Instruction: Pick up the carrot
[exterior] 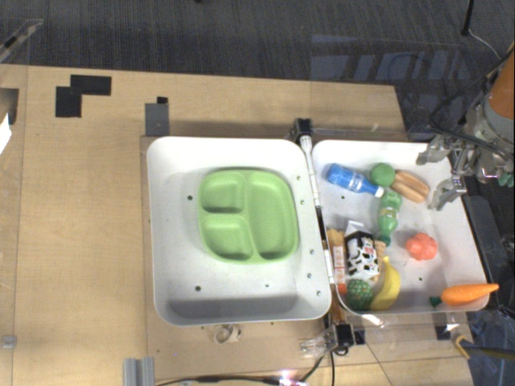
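Arm (497,103): enters from right edge, upper part of view; grey body, orange band above wrist, mostly cut off by frame.
Wrist: angled down and toward the left, metal fittings and dark cables visible around it.
Gripper (451,182): hangs low at upper right corner of right-hand bin, just inside its rim.
Fingers (443,195): grey metal, pointing down and left; spread not readable at this angle.
Load: nothing seen between fingers.

The carrot (469,293) lies at the right bin's (463,215) near right corner.
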Tool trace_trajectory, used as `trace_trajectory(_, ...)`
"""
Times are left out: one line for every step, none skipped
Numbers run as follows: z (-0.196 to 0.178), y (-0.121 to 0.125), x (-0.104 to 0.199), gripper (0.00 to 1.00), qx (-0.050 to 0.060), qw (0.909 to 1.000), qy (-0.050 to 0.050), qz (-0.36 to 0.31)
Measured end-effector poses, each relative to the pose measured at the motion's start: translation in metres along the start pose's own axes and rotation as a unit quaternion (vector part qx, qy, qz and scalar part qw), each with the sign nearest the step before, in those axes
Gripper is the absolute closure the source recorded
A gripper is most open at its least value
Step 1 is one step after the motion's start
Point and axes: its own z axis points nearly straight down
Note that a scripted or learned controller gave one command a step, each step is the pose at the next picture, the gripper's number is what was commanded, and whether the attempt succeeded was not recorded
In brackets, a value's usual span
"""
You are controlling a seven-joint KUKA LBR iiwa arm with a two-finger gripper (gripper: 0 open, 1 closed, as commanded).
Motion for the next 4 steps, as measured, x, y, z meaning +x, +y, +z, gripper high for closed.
trace_trajectory(0.081, -0.002, 0.028, 0.00, 0.000, 0.9589, 0.002, 0.284)
trace_trajectory(0.079, -0.001, -0.044, 0.00, 0.000, 0.9144, -0.001, 0.405)
trace_trajectory(0.059, -0.002, -0.057, 0.00, 0.000, 0.8752, 0.000, 0.484)
trace_trajectory(0.090, -0.004, -0.061, 0.00, 0.001, 0.9104, 0.001, 0.414)
